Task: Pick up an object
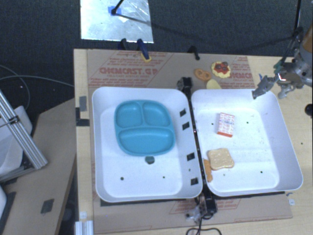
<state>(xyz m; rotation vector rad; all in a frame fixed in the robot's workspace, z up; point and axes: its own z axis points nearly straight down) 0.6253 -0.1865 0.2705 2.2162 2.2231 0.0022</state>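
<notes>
The right bin (274, 146) holds a small red-and-white box (225, 125) near its middle. A slice of toy toast (220, 158) lies closer to the front, with a thin orange stick (208, 171) beside it against the left wall. My gripper (271, 90) hangs above the bin's far right corner, well away from all three. Its two fingers are spread open and nothing sits between them.
The left bin (107, 180) carries a blue divided plate (145, 128) and a small dark green piece (150, 159) just in front of it. Three toy food pieces (213, 75) lie on the cardboard behind the right bin. Black clips line the seam between the bins.
</notes>
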